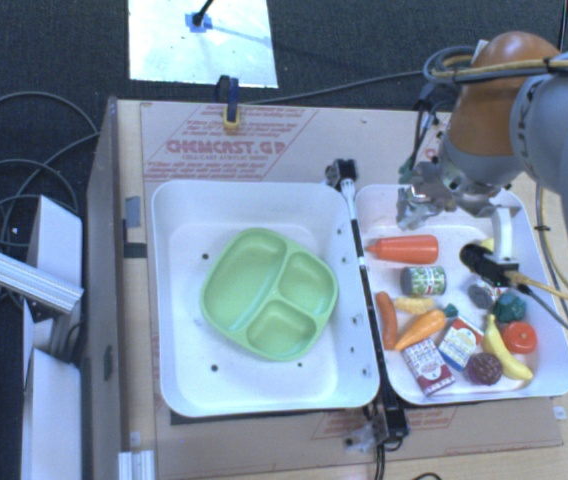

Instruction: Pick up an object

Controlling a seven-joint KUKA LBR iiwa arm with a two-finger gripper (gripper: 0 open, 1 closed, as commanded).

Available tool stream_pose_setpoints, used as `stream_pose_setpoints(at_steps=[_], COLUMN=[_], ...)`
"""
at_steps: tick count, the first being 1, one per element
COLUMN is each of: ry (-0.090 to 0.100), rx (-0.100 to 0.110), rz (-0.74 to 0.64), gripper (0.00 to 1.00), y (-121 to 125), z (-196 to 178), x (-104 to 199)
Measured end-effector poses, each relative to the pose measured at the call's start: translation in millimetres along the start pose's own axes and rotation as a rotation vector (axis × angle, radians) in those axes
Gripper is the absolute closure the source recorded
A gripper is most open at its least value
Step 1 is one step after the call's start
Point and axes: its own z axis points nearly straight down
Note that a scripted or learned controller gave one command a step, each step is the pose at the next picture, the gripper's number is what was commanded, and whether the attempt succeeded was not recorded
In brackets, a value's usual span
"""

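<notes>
A green divided plate lay in the left bin. Right of it, the right bin held toy food, a long carrot nearest the plate. The end effector hung just beyond that carrot; whether it gripped anything could not be told. This looked like the approach: next, descend and close on it.

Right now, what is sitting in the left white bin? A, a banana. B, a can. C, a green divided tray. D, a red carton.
C: the green divided tray lies alone in the left bin, while the banana, the red carton and the can all lie in the right bin.
</notes>
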Motion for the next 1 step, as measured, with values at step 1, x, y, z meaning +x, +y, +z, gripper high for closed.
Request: stream_pose_setpoints(at_steps=[1], ry=[0.0], rx=[0.002], rz=[0.0], gripper=[0.0], y=[-0.5], z=[0.8], x=[-0.2])
